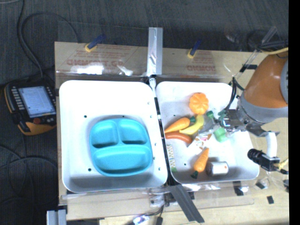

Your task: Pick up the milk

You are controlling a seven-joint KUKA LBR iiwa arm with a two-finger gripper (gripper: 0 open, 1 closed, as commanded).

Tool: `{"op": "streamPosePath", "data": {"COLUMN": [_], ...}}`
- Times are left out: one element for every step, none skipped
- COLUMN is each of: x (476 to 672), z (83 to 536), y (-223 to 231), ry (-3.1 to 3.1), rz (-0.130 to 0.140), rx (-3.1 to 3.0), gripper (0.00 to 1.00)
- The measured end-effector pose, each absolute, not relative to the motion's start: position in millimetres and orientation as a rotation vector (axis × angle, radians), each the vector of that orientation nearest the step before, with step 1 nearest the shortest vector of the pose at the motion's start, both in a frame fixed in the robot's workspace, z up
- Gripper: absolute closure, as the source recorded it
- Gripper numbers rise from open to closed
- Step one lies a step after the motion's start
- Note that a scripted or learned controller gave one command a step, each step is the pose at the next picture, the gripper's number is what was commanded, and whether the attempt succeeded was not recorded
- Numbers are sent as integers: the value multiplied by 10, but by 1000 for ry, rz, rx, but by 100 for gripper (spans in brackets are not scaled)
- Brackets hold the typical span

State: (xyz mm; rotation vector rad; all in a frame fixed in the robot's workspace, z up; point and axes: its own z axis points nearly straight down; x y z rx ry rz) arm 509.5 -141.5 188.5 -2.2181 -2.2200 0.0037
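Left bin [70,125] holds your blue tray [122,145]; move right and there's the clutter — carrots, a banana, an orange. The milk [203,138], as best you can judge, is that small pale carton lying flat mid-bin, just left of the pincer [224,125]. Whether the pincer is spread or pressed together — cannot tell.
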Motion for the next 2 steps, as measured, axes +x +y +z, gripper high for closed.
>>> {"op": "streamPosePath", "data": {"x": [5294,5294], "z": [1814,1884], "y": [-372,-375], "ry": [-2078,-2076], "rz": [6,11], "rx": [-2351,-2349], "gripper": [0,100]}}
